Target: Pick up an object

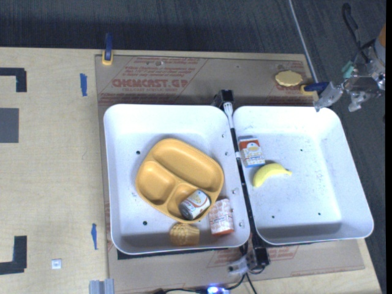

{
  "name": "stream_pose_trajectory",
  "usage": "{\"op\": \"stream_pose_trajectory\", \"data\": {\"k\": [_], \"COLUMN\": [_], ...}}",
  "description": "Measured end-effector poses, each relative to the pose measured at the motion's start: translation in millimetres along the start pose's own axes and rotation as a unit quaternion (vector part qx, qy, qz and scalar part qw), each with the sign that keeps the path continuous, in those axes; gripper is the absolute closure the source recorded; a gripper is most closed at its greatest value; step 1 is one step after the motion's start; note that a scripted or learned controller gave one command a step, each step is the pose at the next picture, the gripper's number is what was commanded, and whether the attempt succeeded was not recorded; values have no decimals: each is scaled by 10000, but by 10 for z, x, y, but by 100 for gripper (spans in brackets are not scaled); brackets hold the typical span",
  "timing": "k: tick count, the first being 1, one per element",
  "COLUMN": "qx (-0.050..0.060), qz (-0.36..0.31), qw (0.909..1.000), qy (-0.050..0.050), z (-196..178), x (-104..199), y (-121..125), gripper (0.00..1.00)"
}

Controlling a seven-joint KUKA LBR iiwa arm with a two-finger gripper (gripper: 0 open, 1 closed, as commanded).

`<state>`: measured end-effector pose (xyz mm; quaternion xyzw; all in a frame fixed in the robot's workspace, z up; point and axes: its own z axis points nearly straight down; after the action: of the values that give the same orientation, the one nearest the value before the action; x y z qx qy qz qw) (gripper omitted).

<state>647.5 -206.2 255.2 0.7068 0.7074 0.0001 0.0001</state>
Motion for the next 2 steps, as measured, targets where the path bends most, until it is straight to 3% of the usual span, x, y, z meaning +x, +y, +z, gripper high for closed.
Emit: {"op": "stream_pose_trajectory", "data": {"k": [1, 2], "qx": [5, -7], "qz": [-1, 8], "qw": [10000, 10000], "qy": [3, -1], "z": [1348, 1694], "x": [345, 557], "y": [-271, -824], "gripper": [0, 0]}}
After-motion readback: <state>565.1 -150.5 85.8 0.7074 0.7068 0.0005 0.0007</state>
